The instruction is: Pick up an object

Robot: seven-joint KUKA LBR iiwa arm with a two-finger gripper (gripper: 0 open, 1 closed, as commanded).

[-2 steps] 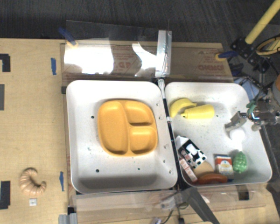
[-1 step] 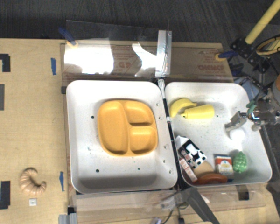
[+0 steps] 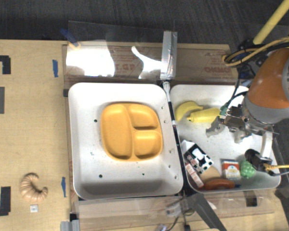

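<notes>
My gripper (image 3: 226,131) hangs over the middle of the right bin (image 3: 216,91), open, with nothing between its fingers. Just to its left lies a yellow banana (image 3: 195,112), close to one fingertip. Below the gripper, along the bin's front, sit a black and white box (image 3: 197,159), a small red and white box (image 3: 230,169), a green toy (image 3: 247,170) and a brown sausage-like piece (image 3: 217,183). The left bin (image 3: 82,105) bears a yellow divided plate (image 3: 131,130).
A croissant-shaped toy (image 3: 33,186) lies on the wooden bench at the far left, outside the bins. A taped cardboard wall (image 3: 135,61) stands behind both bins. The arm's orange band (image 3: 272,78) rises over the right bin's far right corner.
</notes>
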